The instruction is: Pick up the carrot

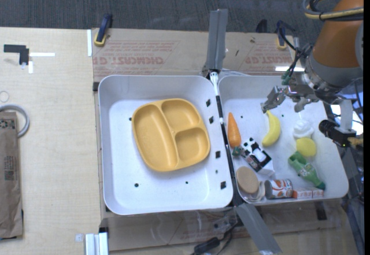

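arm (338,40) over right bin | claw (286,99) above banana (272,129)

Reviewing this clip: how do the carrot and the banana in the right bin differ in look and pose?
The carrot is orange and straight, tapering toward its upper end; the banana is yellow and curved. The carrot lies along the right bin's left wall, beside a black-and-white tag; the banana lies nearer the middle, just below the tool. Both lie flat, roughly upright in the view, on the floor of the right bin, with nothing gripping them.
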Action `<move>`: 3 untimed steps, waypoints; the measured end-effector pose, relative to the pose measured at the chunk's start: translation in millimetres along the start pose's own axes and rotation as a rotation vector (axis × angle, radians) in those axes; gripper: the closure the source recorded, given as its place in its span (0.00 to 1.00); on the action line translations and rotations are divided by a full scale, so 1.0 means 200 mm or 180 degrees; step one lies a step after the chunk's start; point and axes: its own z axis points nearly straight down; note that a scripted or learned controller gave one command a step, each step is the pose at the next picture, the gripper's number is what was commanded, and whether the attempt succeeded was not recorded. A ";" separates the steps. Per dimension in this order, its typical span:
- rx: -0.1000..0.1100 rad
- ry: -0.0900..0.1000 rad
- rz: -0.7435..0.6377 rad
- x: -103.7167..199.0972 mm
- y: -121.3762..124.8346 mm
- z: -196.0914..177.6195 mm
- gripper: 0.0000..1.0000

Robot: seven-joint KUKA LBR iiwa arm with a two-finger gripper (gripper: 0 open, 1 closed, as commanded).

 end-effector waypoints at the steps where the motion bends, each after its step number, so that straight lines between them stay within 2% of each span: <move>1: 0.0001 0.0001 -0.1226 0.32 -0.30 0.09 0.00; 2: 0.0000 0.0000 -0.1226 0.32 -0.30 0.09 0.00; 3: 0.0000 0.0000 -0.1406 0.60 -0.33 0.09 0.00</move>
